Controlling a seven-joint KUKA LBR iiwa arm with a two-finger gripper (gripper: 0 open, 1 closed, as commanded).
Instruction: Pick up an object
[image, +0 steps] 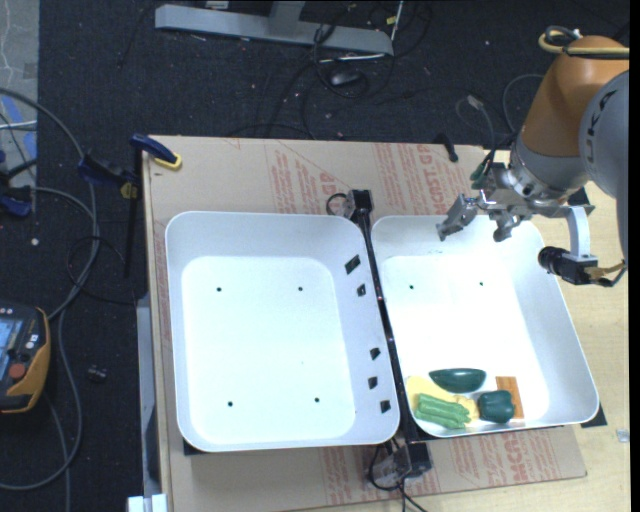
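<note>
arm: grey KUKA with orange band, in from the right, wrist over the far edge of the right bin (565, 330)
gripper (478, 222): fingers spread apart, nothing between them, hanging above the bin's far rim
targets: small cluster at the right bin's near edge, well apart from the gripper
dark green dome (457, 378): rounded top, probably smooth and slippery; take it across the wide sides, low down
light green ridged piece (441, 409): long, looks stiff; pinch across the short axis
teal block (496, 405): compact, likely the easiest pinch, but just beside the bin wall
flat bits: yellow piece (440, 389) and orange card (510, 385) lie flat under or beside the others, poor grasp candidates
weight: all look light, toy-like, not fragile (my read)
risk: items touching each other, fingers may nudge neighbours; near wall limits the approach
left bin (265, 330): white, shallow
counter (260, 175): brown board under both bins, blue clamp (155, 150) at the far left corner
room: dark floor, loose cables, yellow-cased device (22, 358) at left
</note>
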